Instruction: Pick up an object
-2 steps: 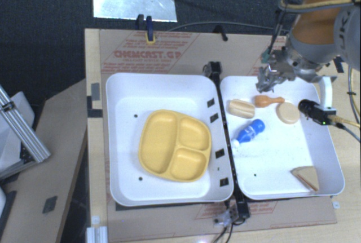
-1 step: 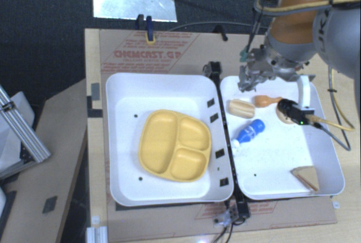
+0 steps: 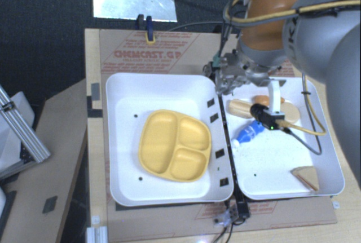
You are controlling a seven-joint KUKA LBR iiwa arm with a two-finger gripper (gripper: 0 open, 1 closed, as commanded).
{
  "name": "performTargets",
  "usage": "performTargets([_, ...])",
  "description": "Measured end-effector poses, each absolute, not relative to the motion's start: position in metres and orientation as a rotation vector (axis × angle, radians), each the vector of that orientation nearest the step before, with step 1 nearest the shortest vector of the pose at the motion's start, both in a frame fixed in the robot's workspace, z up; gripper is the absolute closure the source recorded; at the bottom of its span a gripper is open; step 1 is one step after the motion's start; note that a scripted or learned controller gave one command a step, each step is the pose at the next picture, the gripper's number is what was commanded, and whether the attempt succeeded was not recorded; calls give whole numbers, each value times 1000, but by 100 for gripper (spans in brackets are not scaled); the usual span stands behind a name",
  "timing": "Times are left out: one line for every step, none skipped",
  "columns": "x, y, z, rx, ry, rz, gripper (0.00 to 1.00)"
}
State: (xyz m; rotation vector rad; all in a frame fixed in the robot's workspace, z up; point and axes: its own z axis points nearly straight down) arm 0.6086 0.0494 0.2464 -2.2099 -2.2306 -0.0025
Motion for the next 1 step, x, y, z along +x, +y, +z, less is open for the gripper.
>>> performTargets([609, 98, 250, -2211, -2232, -5, 100])
